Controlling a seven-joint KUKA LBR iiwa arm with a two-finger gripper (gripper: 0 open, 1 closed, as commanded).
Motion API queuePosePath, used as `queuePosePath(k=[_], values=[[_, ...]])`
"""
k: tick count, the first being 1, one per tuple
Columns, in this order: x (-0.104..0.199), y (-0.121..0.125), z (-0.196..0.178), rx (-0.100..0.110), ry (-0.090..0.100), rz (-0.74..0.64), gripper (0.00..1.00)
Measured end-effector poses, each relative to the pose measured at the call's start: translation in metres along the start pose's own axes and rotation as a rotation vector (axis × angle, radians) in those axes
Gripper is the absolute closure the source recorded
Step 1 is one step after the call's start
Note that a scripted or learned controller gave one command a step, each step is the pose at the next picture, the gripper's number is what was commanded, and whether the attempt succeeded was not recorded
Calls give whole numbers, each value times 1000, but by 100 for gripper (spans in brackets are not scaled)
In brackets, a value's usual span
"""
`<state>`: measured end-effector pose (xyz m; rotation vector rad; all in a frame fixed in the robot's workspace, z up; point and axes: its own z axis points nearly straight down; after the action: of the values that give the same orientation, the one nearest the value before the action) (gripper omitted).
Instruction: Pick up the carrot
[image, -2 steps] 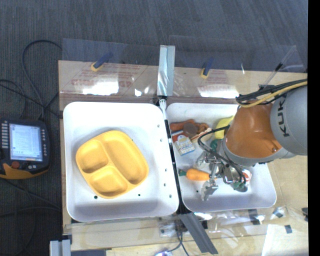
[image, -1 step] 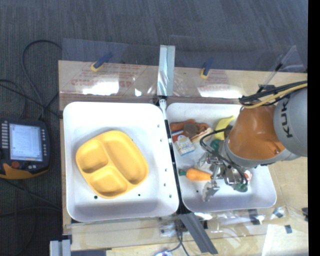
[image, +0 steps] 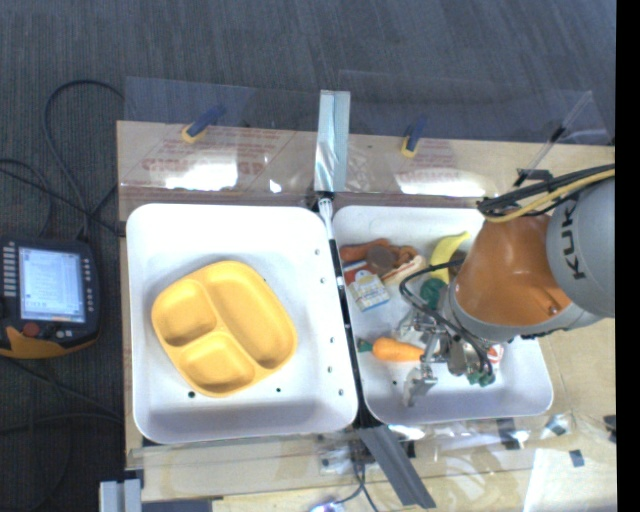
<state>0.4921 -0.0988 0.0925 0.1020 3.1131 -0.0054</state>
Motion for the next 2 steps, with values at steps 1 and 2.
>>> queuePosePath(k=[1, 2], values=[[1, 1, 0, 0, 1, 14, 0], [-6, 4, 0, -2, 3, -634, 0]])
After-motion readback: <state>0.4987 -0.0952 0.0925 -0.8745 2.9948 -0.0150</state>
